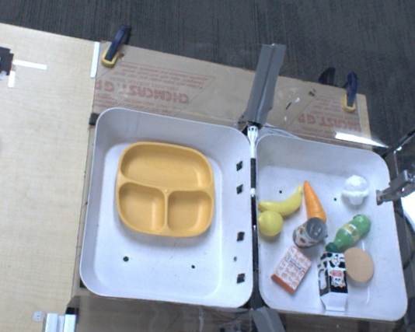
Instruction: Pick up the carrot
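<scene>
The carrot (313,202) is orange and tapered. It lies in the right bin (382,307), near the middle of its far half, with the pointed end toward the back. A yellow banana (284,204) lies just to its left. A small tin can (310,233) touches its thick near end.
The right bin also holds a lemon (269,224), a green bottle (350,232), a white cap (356,189), a tan round disc (359,265), a small milk carton (334,282) and a red packet (292,269). In the left bin (98,206) rests a yellow divided plate (164,189).
</scene>
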Robot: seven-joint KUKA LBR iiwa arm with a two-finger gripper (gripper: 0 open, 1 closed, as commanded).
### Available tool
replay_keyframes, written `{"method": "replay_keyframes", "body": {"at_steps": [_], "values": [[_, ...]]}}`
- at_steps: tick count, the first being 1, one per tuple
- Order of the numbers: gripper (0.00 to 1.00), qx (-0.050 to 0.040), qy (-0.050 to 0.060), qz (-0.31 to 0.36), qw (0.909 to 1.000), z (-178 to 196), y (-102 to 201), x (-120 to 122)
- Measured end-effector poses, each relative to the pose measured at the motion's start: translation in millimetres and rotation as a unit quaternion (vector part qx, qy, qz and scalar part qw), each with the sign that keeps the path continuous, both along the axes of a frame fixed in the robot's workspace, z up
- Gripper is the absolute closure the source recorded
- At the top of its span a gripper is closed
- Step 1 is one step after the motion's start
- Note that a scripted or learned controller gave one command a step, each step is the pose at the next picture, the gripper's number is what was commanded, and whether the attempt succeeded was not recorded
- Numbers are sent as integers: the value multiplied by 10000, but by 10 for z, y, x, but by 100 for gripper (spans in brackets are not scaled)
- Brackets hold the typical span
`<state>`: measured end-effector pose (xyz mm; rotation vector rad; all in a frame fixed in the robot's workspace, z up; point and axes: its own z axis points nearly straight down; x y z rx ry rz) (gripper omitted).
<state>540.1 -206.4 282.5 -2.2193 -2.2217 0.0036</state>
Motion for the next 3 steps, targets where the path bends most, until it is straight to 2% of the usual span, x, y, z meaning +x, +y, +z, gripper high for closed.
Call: {"method": "replay_keyframes", "body": {"at_steps": [1,2,3], "values": [[0,4,-2,894,9960,-981,576,329],[0,3,-14,2032,9791,-1905,780,517],[100,-3,-20,2010,9796,-1808,764,520]]}}
